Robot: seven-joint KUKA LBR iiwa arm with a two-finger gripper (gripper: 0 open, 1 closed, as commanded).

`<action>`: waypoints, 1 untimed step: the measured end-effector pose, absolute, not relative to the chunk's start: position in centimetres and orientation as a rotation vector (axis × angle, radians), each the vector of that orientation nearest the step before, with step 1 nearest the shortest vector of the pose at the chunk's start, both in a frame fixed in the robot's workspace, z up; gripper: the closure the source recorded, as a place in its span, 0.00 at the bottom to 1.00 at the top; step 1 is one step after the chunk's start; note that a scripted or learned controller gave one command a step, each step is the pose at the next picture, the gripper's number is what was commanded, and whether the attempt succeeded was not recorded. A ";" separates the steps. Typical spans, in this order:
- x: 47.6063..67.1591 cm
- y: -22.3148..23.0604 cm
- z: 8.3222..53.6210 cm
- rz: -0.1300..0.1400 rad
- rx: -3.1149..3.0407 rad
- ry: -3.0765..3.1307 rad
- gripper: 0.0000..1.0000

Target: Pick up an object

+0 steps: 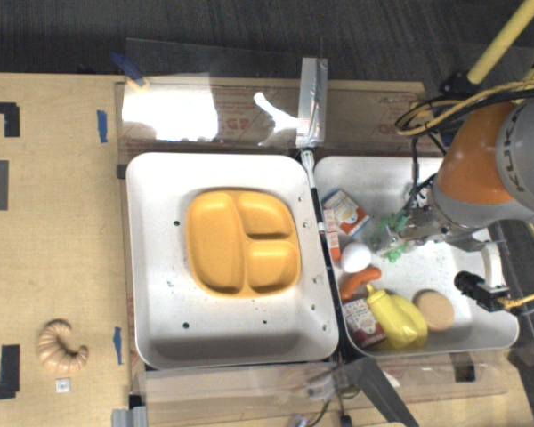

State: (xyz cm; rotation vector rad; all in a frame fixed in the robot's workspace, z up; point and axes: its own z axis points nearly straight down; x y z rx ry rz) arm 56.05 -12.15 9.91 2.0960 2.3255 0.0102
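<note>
Yellow plastic divided tray [244, 242] in left bin, white egg [356, 258], yellow mustard bottle [397, 318] near right bin's front, hand [408, 229] low over green item [392, 253], grip unclear.

In the right bin you have a white egg [356, 258], a yellow bottle [397, 318] (lying flat) and a tan disc [435, 310].

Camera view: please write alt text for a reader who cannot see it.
The robot arm reaches into the right bin, its gripper among small objects. The left bin holds a yellow divided tray.
</note>
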 end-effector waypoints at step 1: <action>57.2 -5.0 18.8 0.012 2.244 2.193 1.00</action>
